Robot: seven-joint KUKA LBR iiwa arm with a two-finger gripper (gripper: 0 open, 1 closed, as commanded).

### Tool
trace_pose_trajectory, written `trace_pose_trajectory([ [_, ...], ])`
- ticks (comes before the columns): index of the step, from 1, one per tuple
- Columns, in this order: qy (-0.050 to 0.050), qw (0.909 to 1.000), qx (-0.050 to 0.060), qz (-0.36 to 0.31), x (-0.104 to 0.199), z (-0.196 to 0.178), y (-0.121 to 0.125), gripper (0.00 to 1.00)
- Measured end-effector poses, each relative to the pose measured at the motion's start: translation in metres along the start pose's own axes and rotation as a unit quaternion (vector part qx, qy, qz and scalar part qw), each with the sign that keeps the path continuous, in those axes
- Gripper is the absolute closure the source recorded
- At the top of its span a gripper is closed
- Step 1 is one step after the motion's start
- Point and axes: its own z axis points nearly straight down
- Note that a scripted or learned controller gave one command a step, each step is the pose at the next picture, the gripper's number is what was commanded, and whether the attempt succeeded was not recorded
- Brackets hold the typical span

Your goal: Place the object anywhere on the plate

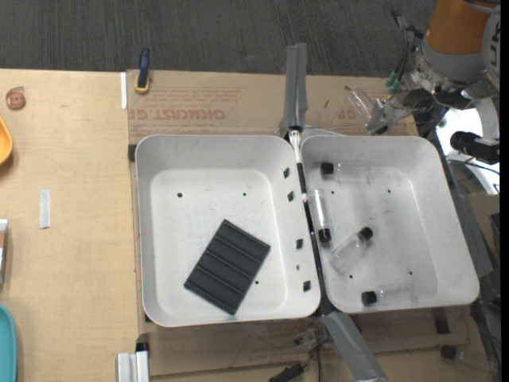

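Two white bins [151,181] face you: the left holds the black ribbed plate [228,266], the right several clear black-capped vials [351,249], while the gripper [380,116], beyond the right bin's far rim above cardboard [199,106] printed "CHEMCAST", clamps a clear vial [359,102].

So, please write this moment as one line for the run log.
arm: top right, above right bin's far corner | gripper: holds clear vial | black plate: left bin, bare | right bin: several clear vials left
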Motion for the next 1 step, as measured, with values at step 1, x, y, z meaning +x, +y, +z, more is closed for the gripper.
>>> trace_pose_trajectory([
  [1, 0.000, 0.9696, -0.001, -0.245, 0.0747, -0.1007, 0.0177, 1.00],
])
